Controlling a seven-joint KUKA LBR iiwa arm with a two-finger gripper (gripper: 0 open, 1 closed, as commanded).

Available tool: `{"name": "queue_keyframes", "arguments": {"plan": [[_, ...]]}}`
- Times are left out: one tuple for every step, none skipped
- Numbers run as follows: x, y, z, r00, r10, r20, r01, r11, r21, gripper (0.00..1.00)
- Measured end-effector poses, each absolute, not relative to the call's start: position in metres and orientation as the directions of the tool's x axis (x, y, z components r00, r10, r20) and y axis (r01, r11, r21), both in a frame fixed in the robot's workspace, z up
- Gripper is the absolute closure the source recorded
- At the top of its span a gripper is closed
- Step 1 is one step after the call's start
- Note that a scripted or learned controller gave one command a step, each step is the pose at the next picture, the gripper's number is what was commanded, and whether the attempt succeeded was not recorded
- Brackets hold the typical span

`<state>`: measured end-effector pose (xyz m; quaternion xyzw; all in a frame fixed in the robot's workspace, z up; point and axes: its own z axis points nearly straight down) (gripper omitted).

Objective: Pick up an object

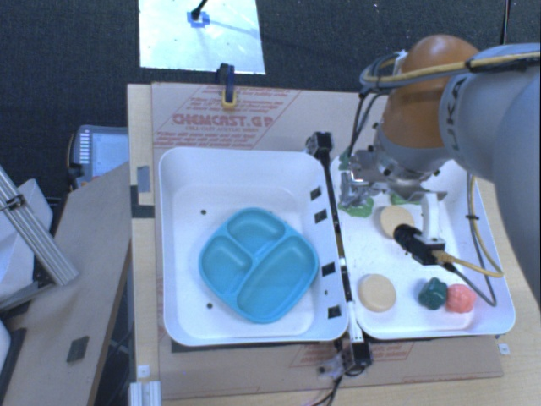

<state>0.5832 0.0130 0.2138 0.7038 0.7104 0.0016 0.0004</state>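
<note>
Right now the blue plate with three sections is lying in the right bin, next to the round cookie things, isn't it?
Not quite. The camera view shows the blue plate lying in the left bin, by itself. The round tan pieces are in the right bin, across the divider from the plate.

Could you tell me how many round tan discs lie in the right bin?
2: one round tan disc near the front edge, another behind it, beside the gripper; the arm may hide more.
</note>
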Motion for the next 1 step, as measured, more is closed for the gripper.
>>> {"name": "queue_keyframes", "arguments": {"plan": [[0.5943, 0.0699, 0.2079, -0.01, 1.0, 0.002, 1.0, 0.01, 0.002, 1.0]]}}
